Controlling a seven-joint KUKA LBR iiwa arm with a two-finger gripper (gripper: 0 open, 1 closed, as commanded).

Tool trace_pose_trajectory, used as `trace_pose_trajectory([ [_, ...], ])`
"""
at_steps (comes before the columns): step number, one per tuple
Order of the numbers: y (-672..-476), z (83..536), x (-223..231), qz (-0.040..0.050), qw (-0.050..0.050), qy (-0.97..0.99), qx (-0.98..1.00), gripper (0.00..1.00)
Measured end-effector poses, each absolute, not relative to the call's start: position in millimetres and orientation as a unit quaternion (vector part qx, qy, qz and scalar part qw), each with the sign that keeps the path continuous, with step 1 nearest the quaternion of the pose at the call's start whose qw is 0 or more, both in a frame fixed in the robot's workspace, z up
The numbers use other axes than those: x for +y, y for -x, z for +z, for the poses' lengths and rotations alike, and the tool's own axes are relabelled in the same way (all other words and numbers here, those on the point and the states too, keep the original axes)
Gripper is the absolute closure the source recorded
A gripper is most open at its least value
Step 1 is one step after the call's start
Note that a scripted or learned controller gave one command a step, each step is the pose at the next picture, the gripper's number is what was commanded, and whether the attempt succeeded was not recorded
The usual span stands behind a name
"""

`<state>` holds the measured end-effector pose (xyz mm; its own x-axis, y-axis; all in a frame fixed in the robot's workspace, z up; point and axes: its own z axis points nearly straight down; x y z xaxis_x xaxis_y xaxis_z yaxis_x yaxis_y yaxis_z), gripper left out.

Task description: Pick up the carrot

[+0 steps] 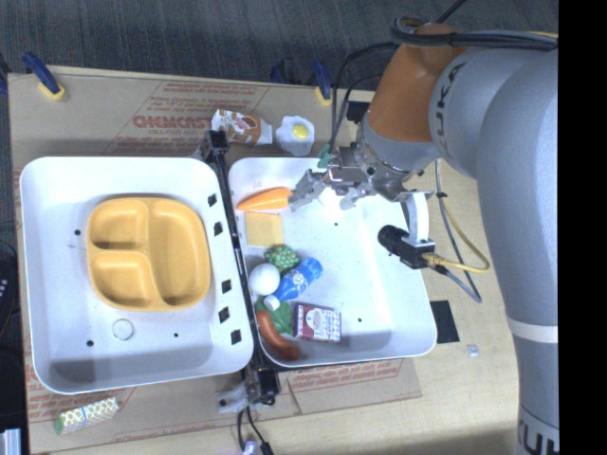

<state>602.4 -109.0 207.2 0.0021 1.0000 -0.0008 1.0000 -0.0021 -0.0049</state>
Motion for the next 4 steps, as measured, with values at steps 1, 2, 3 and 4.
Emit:
trace_pose_trajectory([
  [1,-655.7,91,-100,0.0021,0.003,0.719,-0.695,0.00],
  [2,-655.6,101,-100,0.0035,0.004,0.717,-0.697,1.00],
  [3,-571.0,203,-127,0.0012,0.002,0.712,-0.702,1.00],
  [4,-523.8,173,-101,0.0018,0.002,0.714,-0.700,1.00],
])
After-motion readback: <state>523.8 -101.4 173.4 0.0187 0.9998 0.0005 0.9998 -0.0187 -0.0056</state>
